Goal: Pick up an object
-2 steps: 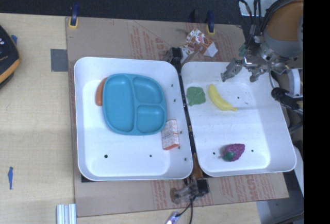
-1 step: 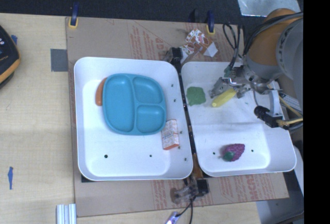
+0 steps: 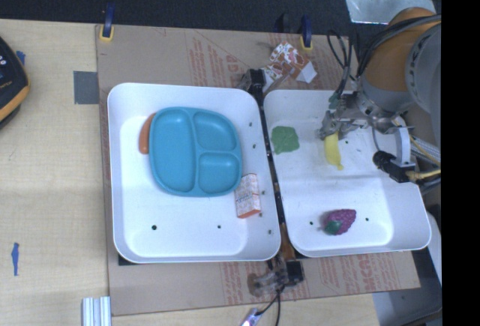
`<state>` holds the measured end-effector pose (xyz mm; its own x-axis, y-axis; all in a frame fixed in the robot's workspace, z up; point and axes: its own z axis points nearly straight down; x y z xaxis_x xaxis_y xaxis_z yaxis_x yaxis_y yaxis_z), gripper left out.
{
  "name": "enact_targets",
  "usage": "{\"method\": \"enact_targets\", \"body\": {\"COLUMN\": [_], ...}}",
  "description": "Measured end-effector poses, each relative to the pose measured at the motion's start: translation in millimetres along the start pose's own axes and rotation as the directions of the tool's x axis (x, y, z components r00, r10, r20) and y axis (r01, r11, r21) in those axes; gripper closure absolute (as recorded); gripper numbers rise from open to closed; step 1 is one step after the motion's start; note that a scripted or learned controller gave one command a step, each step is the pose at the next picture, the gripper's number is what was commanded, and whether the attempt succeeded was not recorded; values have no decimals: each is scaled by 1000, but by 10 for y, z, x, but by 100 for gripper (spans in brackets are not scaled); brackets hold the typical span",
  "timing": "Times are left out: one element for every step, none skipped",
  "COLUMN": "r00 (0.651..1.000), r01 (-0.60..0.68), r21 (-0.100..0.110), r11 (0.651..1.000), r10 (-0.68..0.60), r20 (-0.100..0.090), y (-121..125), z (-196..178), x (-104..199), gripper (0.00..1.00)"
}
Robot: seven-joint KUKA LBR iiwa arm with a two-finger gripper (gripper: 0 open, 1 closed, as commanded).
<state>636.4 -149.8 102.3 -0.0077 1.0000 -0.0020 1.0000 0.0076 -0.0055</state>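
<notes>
Reaching in over the right bin [image 3: 405,238], the tool [image 3: 335,130] hung at the top end of a yellow object [image 3: 333,151]; whether its fingers gripped it could not be told. Left of the yellow object lay a green piece [image 3: 284,139]; nearer the bin's front rim, a purple object [image 3: 340,221]. The left bin [image 3: 127,234] held a blue divided plate [image 3: 195,151].

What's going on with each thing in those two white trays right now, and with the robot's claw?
Blue divided plate: lying flat in the left bin, covering part of an orange item.
Small packet: lying by the plate's lower right corner.
Green piece: lying loose in the right bin.
Yellow piece: directly beneath the gripper.
Purple grape bunch: lying loose near the front wall.
</notes>
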Motion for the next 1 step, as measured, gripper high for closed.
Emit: {"method": "enact_targets", "body": {"r00": [1000], "r01": [-3], "r21": [-4], "r11": [1000], "r10": [3], "r20": [-3], "y": [16], "z": [-905], "x": [689], "gripper": [100]}}
